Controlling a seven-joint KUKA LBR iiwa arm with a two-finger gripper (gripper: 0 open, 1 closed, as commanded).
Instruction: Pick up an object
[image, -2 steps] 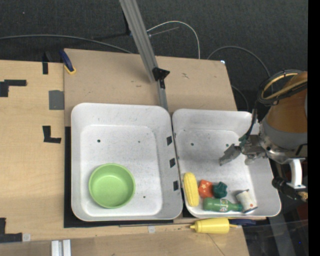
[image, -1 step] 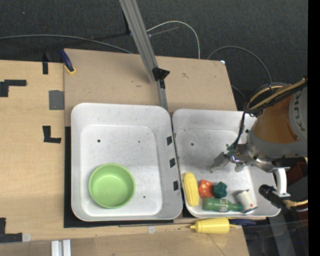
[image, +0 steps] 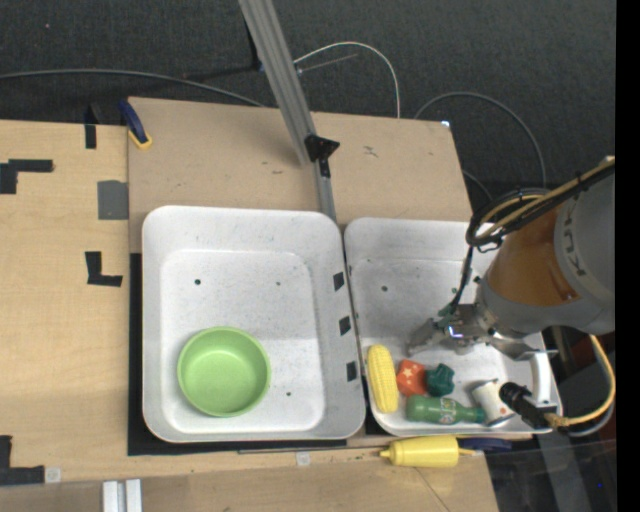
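Two shallow white bins sit side by side on the wooden table (image: 240, 160). The left bin (image: 160, 300) holds a single lime-green bowl (image: 224, 371), upright, down in its near left corner, with a few dark specks scattered on the floor around it. The right bin (image: 400, 245) has all its things crowded along the near edge: a yellow corn cob (image: 381, 378) lies closest to the wall between the bins, its long axis running roughly from the far side toward the near side, tilted just slightly. Just beside it to the right is a small orange-red piece (image: 410, 377), and touching that a dark green lump (image: 439, 379). Below those two, a green bottle (image: 443, 408) lies on its side, its length running left to right along the near wall, with a white piece (image: 486, 395) at its right end. Outside the bin, on the table's near edge, a yellow bottle (image: 424, 452) lies flat, also pointing left to right. The grey arm with its orange band comes in from the right and hangs over the right bin, the claw (image: 447, 330) low above the bin floor just behind the toy cluster; from here I can't tell how its jaws are set, and I see nothing gripped in it.
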